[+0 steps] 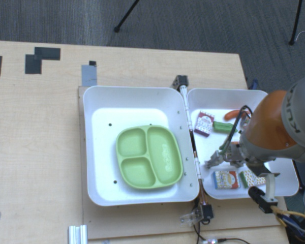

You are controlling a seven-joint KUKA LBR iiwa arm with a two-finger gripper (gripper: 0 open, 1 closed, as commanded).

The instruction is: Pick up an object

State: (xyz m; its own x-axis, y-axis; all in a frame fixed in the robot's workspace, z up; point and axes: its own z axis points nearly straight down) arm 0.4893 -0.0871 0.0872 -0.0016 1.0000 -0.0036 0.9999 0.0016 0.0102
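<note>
Reaching in from the right, the big grey arm (290, 121) with its orange band (268, 120) is hanging over the right white bin (274, 98). The gripper (224, 158) is sitting low over the middle of that bin, but it is too small and blurry to tell how it is set, and nothing is showing inside it.

Small things are lying in the right bin. A little dark red packet (204, 124) is resting near the top left part. A green thing (222, 127) is lying just beside it, and an orange-red thing (233, 114) is lying just above that, partly hidden by a black cable. A small picture box (226, 179) is lying flat near the bottom of the bin, just below the gripper. Another small packet (251, 178) is peeking out beside it, partly under the arm.

The left white bin (91, 151) is sitting right next to the other one, touching along the middle. A green plate (149, 157) with three parts is lying flat in it, tipped a little sideways.

Both bins are sitting on the light wooden worktop (35, 136).
</note>
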